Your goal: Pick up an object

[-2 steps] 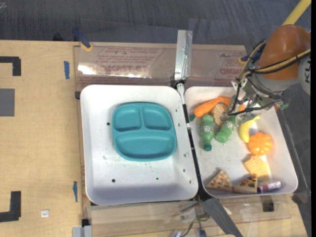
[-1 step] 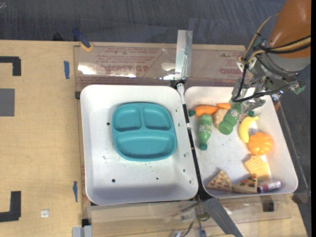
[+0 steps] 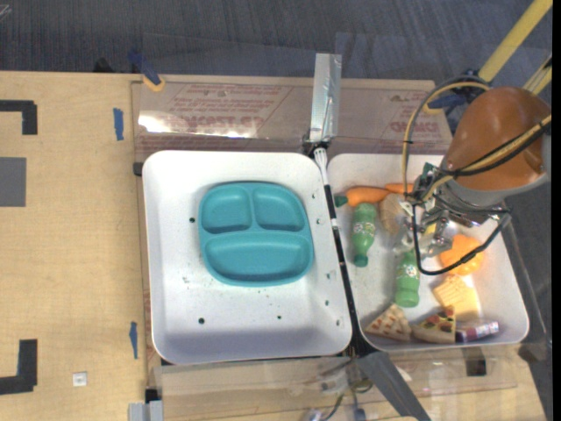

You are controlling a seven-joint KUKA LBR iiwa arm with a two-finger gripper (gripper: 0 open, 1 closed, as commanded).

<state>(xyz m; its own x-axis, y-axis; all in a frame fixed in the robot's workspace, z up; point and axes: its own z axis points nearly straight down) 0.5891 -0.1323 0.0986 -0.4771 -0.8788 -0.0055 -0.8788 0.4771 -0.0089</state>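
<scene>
Lowering my gripper (image 3: pixel 427 224) into the right bin (image 3: pixel 513 279); finger state undeterminable. Green bottle (image 3: pixel 407 279) lies just below-left of it. I should centre over the bottle before closing.

Teal plate (image 3: pixel 255 233), green bottles (image 3: pixel 363 232)

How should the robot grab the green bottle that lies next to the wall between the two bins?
Probably around the middle of the green bottle, coming straight down from above. It lies flat, running along the bin's length, so the gripper should close across its narrow width. The dividing wall sits close on one side, leaving little room there.
</scene>
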